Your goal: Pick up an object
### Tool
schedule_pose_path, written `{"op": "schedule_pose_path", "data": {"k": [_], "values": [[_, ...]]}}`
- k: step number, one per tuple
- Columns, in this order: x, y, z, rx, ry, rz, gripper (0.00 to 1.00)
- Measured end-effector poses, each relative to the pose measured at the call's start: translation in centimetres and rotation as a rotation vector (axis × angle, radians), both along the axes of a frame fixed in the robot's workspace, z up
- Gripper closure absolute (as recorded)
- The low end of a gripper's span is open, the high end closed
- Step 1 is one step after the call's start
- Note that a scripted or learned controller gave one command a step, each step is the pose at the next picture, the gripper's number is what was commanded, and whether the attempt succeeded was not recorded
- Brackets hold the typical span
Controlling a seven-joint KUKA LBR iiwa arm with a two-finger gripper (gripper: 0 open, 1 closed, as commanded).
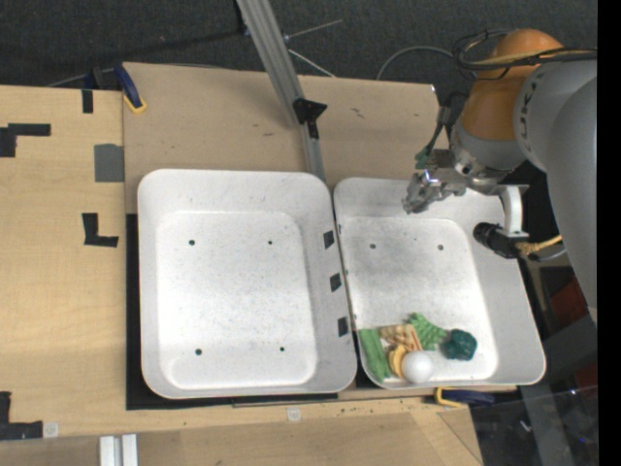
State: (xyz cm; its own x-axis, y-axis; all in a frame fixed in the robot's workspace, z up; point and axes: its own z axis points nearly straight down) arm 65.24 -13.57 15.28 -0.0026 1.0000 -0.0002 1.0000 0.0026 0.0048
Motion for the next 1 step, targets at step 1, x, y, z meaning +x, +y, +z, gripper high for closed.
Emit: {"op": "schedule_pose_path", "data": {"k": [1], "values": [[-0.8, -0.44, 5.32, -0.001, 0.0, -0.002, 1.0]]}}
